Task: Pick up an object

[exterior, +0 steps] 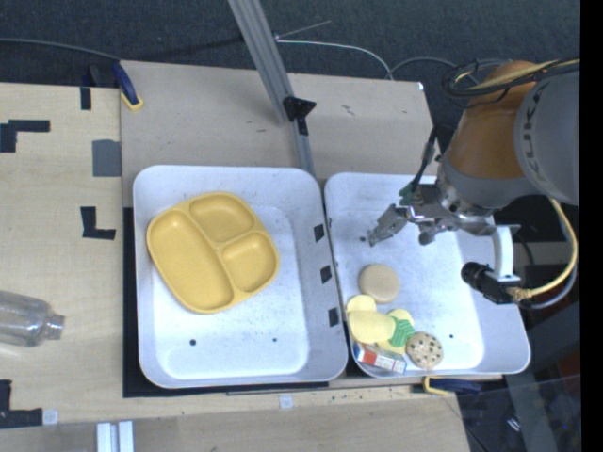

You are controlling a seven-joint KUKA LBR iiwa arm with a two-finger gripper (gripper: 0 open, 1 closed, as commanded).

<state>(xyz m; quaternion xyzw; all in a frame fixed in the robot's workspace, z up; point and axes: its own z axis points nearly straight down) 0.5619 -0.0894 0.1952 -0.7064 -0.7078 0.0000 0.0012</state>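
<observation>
My gripper [403, 231] hangs over the upper middle of the right bin [490, 337], fingers spread open with nothing between them. Below it lies a round tan cookie-like object [379, 282]. Nearer the bin's front edge sit a yellow toy piece [368, 321], a small green piece [402, 332], a chocolate-chip cookie [425, 348] and a red-and-white item [379, 358], all bunched together. The gripper is above and slightly right of the tan round object, apart from it.
The left bin [283, 347] holds a yellow divided plate [212, 250]. A metal pole [264, 45] slants across the bench top between the bins. A clear plastic bottle [26, 320] lies on the bench at the far left. The arm's black cable connector [485, 282] overhangs the right bin.
</observation>
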